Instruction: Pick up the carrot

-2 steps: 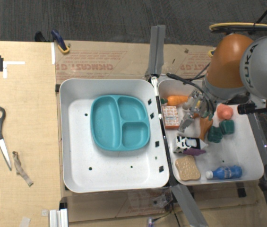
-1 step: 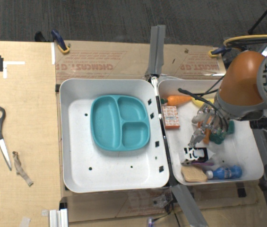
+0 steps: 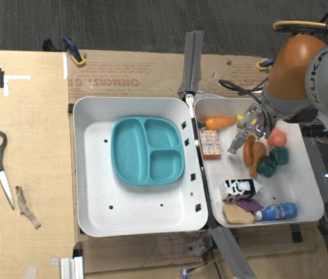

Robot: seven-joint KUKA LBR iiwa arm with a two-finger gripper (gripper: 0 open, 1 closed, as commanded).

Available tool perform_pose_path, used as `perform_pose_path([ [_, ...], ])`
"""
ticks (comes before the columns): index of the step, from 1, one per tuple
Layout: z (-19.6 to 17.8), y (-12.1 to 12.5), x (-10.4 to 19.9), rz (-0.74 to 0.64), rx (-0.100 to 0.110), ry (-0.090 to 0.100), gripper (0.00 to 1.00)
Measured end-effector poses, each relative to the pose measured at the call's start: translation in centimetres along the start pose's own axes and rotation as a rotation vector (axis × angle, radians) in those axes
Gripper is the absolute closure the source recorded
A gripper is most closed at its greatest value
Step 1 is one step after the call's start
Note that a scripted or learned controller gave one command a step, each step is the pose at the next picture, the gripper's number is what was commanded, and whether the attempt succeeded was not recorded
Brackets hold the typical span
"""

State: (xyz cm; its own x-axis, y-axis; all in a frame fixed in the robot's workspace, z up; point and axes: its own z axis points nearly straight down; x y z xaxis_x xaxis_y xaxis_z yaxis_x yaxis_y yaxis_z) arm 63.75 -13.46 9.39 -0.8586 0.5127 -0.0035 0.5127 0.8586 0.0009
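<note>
Carrot [image 3: 220, 122] is lying loose by the bin's [image 3: 309, 179] top wall; fingers [image 3: 237, 144] are hanging open beside it, risking snagging the crowded toys instead.

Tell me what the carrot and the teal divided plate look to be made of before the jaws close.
Carrot: probably moulded plastic, a toy; its orange is flat and even, with a smooth, slightly glossy skin and a green stub at one end. Teal divided plate: likely hard plastic with a satin finish; one uniform colour, soft rounded compartment ridges, faint sheen. Neither is certain from this view.
</note>
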Motion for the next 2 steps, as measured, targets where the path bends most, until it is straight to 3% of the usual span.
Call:
perform_pose_path([
  [1, 0.1, 3.4, 1.1, 0.425, 0.001, -0.001, 0.00],
  [2, 0.1, 2.8, -0.9, 0.857, 0.003, 0.001, 0.00],
])
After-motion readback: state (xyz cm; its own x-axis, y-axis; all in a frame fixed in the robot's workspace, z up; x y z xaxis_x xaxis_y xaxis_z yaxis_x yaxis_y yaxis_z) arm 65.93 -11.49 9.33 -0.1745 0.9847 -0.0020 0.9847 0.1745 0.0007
